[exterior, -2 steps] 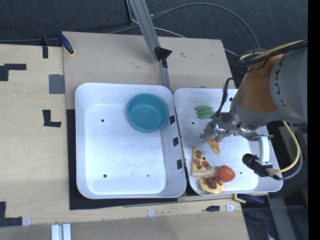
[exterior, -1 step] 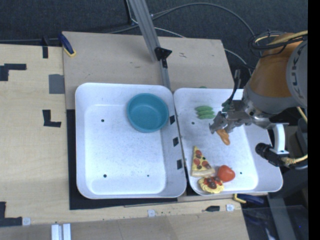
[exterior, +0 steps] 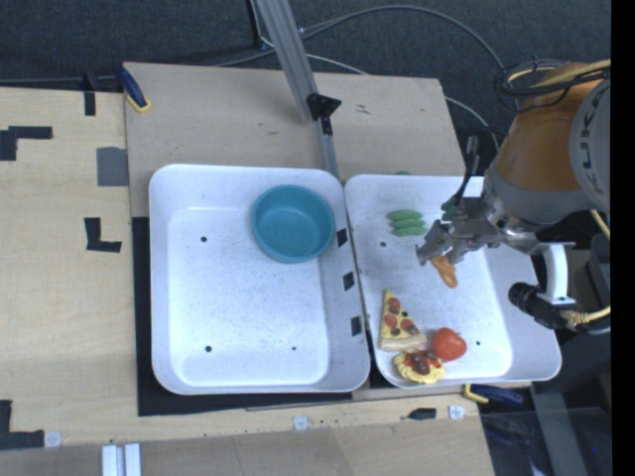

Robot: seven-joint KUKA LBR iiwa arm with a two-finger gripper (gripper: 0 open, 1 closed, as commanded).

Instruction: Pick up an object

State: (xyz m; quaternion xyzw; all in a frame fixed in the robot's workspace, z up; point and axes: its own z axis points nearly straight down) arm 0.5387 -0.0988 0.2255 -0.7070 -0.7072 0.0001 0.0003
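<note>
Carrot (exterior: 446, 272) lies in right bin (exterior: 496, 365) beneath tool (exterior: 437, 251); tool's state unclear; left bin (exterior: 198, 365) holds bowl (exterior: 293, 223).

A small orange carrot-shaped toy (exterior: 445, 270) lies tilted in the right white bin (exterior: 516, 365). It sits directly under the hand (exterior: 438, 248).

arm (exterior: 556, 157): reaching from right | gripper (exterior: 442, 251): lowered, angled left
</note>
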